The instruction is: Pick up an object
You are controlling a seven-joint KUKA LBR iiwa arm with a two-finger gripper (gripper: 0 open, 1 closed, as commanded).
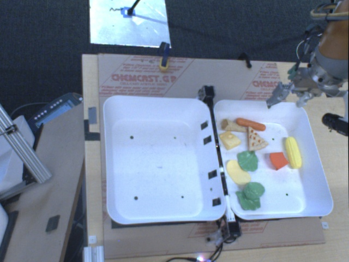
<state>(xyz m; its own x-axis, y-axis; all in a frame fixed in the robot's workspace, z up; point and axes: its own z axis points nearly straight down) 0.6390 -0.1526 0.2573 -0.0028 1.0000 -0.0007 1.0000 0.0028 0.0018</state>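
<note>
Fixed overhead camera, slanted over both bins (163, 105)

1. Two white bins sit side by side on a bench: left bin (158, 157), right bin (313, 146).
2. The right bin holds toy foods: carrot (251, 124) at 12 o'clock, corn (293, 152) at 3, a green piece (251, 196) at 6, cheese (229, 141) at 9.
3. The gripper (289, 94) hangs over the right bin's far rim, at 1 o'clock, holding nothing.

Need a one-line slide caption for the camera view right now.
KUKA arm's gripper poised over the far rim of the right bin, above toy food including a carrot, corn cob and pizza slice.
</note>
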